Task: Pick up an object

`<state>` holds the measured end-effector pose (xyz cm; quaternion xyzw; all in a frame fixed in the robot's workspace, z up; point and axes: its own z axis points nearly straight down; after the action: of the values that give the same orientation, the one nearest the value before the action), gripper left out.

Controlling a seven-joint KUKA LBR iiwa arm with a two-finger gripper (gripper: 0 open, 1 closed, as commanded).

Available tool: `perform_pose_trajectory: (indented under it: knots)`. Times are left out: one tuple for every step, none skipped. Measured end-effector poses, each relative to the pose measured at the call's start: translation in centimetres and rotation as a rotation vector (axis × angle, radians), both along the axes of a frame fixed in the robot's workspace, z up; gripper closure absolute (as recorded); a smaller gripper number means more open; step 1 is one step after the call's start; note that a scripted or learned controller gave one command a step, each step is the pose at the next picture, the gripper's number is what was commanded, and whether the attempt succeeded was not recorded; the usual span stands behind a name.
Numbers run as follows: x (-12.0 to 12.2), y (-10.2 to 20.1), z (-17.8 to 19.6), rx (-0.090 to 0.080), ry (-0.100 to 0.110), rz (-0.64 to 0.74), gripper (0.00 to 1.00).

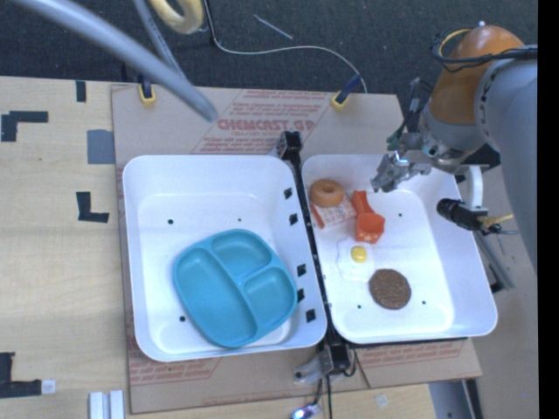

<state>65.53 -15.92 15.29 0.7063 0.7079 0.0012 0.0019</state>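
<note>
The left bin (pixel 140 234) holds a blue tray (pixel 234 286), three-sectioned, lying flat toward the near side and tilted a little in plan; nothing else lies with it. A black divider (pixel 301 225) runs between the bins.

The right bin (pixel 454 312) holds the likely targets; a doughnut (pixel 327 191) sits at the far left corner, just beside the divider; an orange piece (pixel 368 219) lies just to its right, with a pale wrapper touching both; nearer the camera, a fried egg (pixel 354 260) lies flat on the floor; a brown patty (pixel 389 288) sits just beside the egg, toward the near wall.

The gripper (pixel 385 180) hangs over the far part of the right bin, tips pointed down and left, near the orange piece but apart from it; nothing sits between the fingers, and whether they stand apart or together cannot be told, since they are dark and small against the wrist.

The step in hand looks like the approach, with no grasp yet made; the next move probably calls for a short shift left and toward the camera to centre over the orange piece, then a straight descent with the fingers astride it; the wrapper and doughnut crowd its left side, so a stray finger could land on either.
</note>
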Motion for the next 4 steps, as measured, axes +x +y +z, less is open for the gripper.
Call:
perform_pose_trajectory:
  knots:
    - [0.0,-0.3,6.4,-0.001,-0.001,-0.001,1.0]
    - [0.1,-0.2,11.1,0.0,0.0,0.0,1.0]
    - [-1.6,5.2,11.6,0.002,0.005,0.003,1.0]
    - [-4.0,9.5,10.3,0.002,0.008,0.002,1.0]
